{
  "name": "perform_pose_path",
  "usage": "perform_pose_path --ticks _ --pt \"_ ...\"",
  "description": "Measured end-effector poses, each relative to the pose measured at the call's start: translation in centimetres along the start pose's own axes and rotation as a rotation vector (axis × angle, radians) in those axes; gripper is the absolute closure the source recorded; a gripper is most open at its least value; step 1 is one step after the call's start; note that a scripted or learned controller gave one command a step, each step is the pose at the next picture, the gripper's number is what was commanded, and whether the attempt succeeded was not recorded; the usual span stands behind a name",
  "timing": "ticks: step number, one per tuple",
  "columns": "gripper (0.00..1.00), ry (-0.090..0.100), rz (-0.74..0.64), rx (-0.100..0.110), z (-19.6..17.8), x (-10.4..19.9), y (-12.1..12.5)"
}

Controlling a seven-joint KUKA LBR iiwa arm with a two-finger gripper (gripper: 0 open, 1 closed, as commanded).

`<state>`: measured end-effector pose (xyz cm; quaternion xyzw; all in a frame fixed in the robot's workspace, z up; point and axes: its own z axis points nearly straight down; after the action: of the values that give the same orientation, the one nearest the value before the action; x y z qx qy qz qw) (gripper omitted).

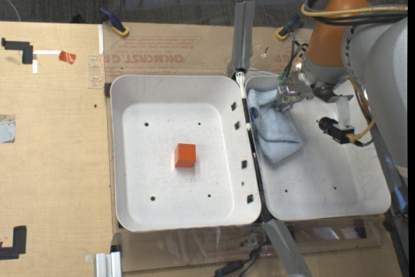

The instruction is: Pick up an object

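Left bin (pixel 130 204) front rim sits closest to camera, orange cube (pixel 185 156) lying near its centre. Right bin (pixel 363 198) has a pale blue-grey cloth (pixel 275 133) crumpled against its left wall, toward the back. Hand (pixel 286 99) is down at the cloth's upper edge, apparently touching the fabric; can't tell if it's open or closed, or gripping anything. Cube is well apart from the hand, across the divider between bins. Tabletop (pixel 45 139) left of bins.
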<state>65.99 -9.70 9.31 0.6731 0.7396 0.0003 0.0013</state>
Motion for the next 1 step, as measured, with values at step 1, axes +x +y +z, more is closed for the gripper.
perform_pose_path --ticks 1 --pt "1.00 0.000 0.146 0.003 -9.82 5.81 0.54"
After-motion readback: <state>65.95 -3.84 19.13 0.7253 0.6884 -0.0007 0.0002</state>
